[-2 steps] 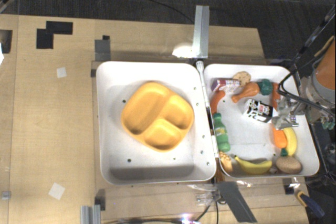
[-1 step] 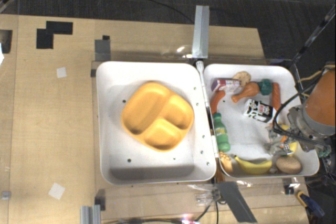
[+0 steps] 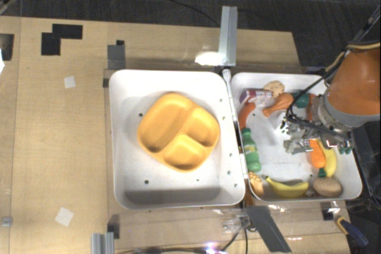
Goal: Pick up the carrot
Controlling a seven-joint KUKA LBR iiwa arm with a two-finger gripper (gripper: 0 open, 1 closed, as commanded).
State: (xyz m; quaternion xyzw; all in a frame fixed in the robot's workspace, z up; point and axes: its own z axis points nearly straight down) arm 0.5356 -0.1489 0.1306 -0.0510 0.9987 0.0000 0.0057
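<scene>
One target: carrot [image 3: 317, 155], orange with a green top end, in the right bin [image 3: 357, 187] near its right wall
carrot axis: runs roughly up-down in the view, slightly tilted; green end points toward the near rim
neighbours: banana [image 3: 329, 162] lies touching it on the right; potato [image 3: 327, 187] just beyond its green end; second banana [image 3: 287, 187] along the near wall
gripper [image 3: 303, 141]: low over the right bin, arm coming in from the right
gripper state: cannot tell, the view is too cluttered there
key relation: carrot sits just right of and slightly nearer than the gripper, upper end seemingly tucked under its metalwork
judgement: short shift right, close across the carrot's narrow width; banana alongside risks being caught too
left bin [image 3: 119, 128]: holds a yellow divided plate [image 3: 178, 131], not involved
</scene>
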